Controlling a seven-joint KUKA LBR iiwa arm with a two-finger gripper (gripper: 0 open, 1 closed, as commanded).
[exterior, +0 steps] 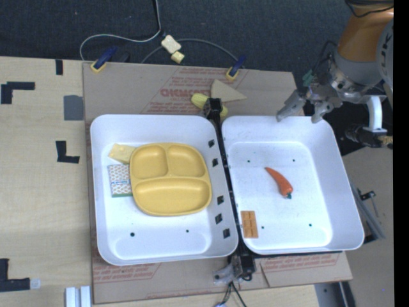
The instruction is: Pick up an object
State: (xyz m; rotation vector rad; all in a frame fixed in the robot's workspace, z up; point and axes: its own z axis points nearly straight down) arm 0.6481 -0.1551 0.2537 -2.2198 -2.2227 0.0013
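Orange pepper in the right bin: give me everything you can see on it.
The orange pepper is small, tapered and slightly curved, smooth and glossy like plastic, with a dark green stem end at its lower right. It lies flat and slantwise near the middle of the right bin's white floor, touching nothing else. The claw is above the bin's far rim.

A yellow tray (170, 187) and checkered sponge (119, 180) lie in one white bin (102, 133); an orange pepper (280, 181) lies in the other (332, 235).
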